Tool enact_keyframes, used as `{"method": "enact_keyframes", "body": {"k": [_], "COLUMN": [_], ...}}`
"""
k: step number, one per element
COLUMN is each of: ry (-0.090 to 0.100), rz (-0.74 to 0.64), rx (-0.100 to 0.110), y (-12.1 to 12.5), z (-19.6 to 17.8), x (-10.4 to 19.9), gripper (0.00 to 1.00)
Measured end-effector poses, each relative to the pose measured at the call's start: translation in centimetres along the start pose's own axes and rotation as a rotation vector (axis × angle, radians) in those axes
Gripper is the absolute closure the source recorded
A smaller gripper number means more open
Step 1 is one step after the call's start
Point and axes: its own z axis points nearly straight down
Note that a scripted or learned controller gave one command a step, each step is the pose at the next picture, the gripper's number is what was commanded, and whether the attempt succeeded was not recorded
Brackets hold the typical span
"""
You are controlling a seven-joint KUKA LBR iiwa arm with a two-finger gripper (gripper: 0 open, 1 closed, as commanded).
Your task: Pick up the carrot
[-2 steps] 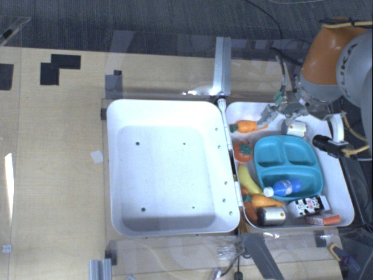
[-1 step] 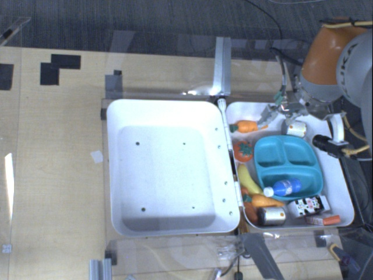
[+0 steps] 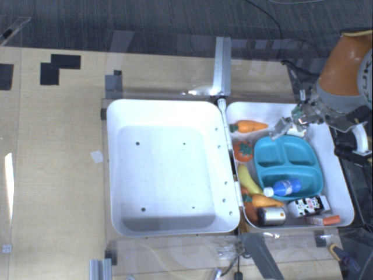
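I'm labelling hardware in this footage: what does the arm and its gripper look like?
The arm is a rounded grey body with a broad orange band near the wrist. Its gripper is small, metallic silver-grey, with dark cables running beside it.

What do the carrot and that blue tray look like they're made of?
The carrot looks like moulded plastic, a toy: flat, even orange with a green tip. The blue tray also looks plastic: one uniform turquoise, rounded moulded compartments, a faint sheen. Neither can be confirmed from this view.
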Motion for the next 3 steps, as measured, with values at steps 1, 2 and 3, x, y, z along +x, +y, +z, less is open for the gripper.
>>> {"method": "enact_keyframes", "body": {"k": [1,2,3], "ry": [0.000,-0.001,-0.005], "rz": [0.000,0.172,0.081], "rx": [0.000,-0.003,-0.015], "y": [0.0,7.6,7.0], "z": [0.0,-2.6,4.9], "x": [0.0,8.2,5.2], "gripper": [0.00,0.00,0.00]}}
